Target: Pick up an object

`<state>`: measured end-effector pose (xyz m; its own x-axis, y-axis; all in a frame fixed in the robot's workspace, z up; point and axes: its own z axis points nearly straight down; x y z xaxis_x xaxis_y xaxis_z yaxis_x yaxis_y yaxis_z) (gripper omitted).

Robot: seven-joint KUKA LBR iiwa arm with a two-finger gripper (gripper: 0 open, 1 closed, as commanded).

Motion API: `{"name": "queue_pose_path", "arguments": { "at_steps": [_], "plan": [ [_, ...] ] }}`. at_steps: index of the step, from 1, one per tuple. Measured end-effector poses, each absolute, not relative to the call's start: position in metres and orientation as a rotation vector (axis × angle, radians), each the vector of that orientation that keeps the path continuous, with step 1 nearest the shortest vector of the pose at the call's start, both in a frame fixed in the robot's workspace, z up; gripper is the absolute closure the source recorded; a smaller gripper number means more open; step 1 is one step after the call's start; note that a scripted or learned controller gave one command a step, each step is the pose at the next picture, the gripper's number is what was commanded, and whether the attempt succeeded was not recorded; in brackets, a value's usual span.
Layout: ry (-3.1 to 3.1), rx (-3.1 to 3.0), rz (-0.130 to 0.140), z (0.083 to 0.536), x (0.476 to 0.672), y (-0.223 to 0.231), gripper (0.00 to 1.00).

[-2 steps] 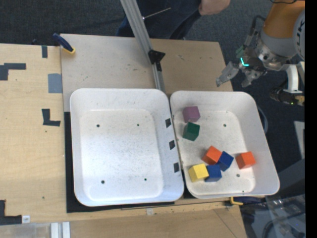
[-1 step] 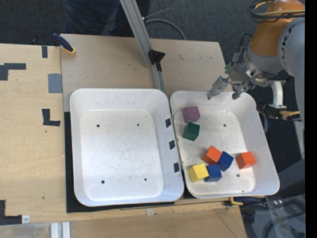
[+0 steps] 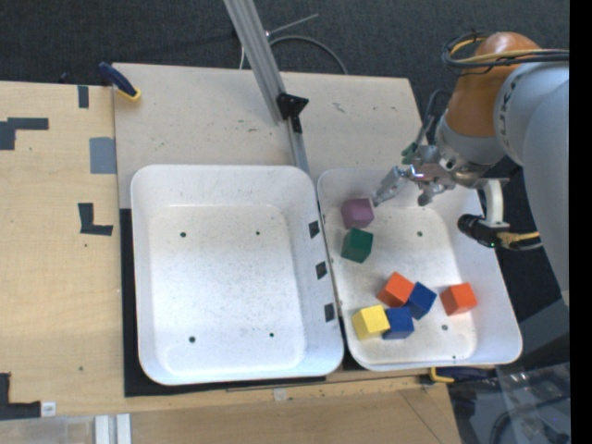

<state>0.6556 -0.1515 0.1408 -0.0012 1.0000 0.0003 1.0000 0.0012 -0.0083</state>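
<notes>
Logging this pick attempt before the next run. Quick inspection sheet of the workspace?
Surface: wooden bench bearing a left bin and a right bin, side by side.
Job's things: all in the right bin: purple block, green block, orange block, two blue blocks, yellow block, red-orange block.
Clutter: blue and yellow clamp at the board's far left corner.
Grippers: gripper over the right bin's far end, beside the purple block; nothing between its fingers.
Cables: thin cable looping behind the board; black cable on the arm.
Surroundings: slanted metal rail, dark floor.
</notes>
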Motion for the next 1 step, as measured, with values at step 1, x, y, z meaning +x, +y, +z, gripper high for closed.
{"name": "queue_pose_path", "arguments": {
  "at_steps": [1],
  "plan": [
    [-2.220, -2.216, 0.008, 0.0879, 0.6538, -0.1505, 0.00]
  ]
}}
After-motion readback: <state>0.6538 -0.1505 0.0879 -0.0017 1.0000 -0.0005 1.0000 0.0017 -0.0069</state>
